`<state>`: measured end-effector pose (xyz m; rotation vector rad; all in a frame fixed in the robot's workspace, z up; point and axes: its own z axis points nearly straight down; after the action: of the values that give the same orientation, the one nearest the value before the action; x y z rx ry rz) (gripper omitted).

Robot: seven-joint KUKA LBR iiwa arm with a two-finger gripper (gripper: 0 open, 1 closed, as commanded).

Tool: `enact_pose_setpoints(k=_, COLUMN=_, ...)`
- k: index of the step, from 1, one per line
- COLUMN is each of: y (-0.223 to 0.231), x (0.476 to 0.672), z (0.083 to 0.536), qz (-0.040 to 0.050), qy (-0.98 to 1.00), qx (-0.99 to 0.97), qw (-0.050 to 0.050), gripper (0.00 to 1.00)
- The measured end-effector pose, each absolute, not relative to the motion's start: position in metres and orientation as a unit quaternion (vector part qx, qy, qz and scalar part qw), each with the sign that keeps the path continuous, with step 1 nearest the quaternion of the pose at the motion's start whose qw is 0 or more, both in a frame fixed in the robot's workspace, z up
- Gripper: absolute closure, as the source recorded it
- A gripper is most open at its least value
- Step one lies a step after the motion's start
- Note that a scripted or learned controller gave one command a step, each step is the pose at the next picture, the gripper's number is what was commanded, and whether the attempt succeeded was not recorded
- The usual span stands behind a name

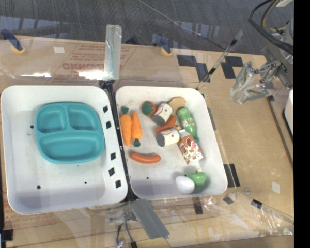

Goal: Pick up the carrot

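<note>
Nearest the camera, along the front of the right bin (144, 190), a white egg-like piece (185, 184) and a green piece (198, 178) are seen touching at the front right corner. Just behind them a red sausage-shaped toy (144, 158) lies crosswise on the bin floor.

Farther back, two carrots are found against the right bin's left wall, side by side and touching. The carrot (125, 129) nearest the wall is the fuller one; a slimmer second carrot (136, 125) lies on its right. Both long axes run front to back, parallel to the wall, with the green tops pointing away from the camera. A cluster of other toy foods is packed to their right, near but apart from them.

In the left bin (20, 190) a teal divided plate (70, 132) is set.

Farthest back and well to the right, outside both bins, the gripper (245, 89) is seen above the bench, holding nothing and touching nothing. Its fingers appear spread, though the view is too small for certainty. The carrot lies well apart from it, to the left and nearer the camera, so the whole right bin must be crossed.
</note>
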<state>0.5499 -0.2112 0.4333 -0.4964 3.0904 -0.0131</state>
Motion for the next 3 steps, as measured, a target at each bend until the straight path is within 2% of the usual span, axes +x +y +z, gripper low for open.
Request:
enact_pose_setpoints(k=1, y=-0.210, x=0.518, z=0.393, qz=-0.0002, qy=0.945, qx=-0.326, qw=0.000, gripper=1.00)
enact_pose_setpoints(k=2, y=-0.208, x=0.538, z=0.298, qz=0.0019, qy=0.842, qx=-0.540, qw=-0.001, gripper=1.00)
enact_pose_setpoints(k=3, y=-0.210, x=0.589, z=0.476, qz=-0.0033, qy=0.779, qx=-0.627, qw=0.002, gripper=1.00)
